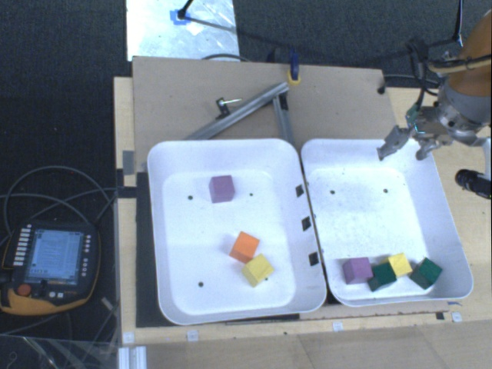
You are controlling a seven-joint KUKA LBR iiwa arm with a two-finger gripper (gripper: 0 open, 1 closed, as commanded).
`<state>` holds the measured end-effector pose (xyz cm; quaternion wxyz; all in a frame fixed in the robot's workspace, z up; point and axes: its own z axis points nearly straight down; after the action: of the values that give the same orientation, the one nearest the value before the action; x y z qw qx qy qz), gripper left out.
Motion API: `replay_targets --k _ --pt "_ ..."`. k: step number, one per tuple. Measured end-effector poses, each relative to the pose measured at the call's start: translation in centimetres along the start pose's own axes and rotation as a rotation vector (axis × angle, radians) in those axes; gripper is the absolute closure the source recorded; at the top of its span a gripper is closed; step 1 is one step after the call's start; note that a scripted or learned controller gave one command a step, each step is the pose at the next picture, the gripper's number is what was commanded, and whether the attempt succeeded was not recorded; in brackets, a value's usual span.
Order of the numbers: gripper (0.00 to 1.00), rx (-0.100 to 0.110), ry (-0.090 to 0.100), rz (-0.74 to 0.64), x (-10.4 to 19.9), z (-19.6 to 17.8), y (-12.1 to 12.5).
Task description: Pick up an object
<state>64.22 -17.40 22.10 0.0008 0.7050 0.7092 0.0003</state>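
- The two-finger gripper (406,146) of the grey arm with the orange band is seen over the far right corner of the right-hand shallow white bin (336,154), at the far right part of the table (338,83).
- Its jaws are spread, the two dark fingers splayed apart, and nothing is seen between them.
- No object has been picked yet, as judged from the bare jaws; the task is taken to be at its approach.
- The nearest candidates lie in the same bin, in a row along its near edge: a small purple cube (357,269), a dark green cube (381,275), a small yellow cube (400,264) and a second dark green cube (426,271).
- These four lie closely packed, several touching or nearly so; the purple one at the left end has open floor on its left side.
- From the jaws, this row lies towards the near edge of the table, across the whole depth of the bin.
- The left-hand white bin (169,160) carries a purple cube (221,188) alone towards its far side, and an orange cube (244,246) touching a yellow cube (257,269); all are well apart from the jaws.
- A cube has no long axis, so the approach is judged to turn on clearance beside it rather than on heading.
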Motion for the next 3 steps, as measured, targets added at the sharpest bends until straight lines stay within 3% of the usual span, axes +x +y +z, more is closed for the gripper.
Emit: replay_targets --k 1,3 --pt "0.0 0.0 0.0 0.0 0.0 0.0 0.0" --pt "0.0 0.004 0.001 0.003 0.3 8.7 -1.1"
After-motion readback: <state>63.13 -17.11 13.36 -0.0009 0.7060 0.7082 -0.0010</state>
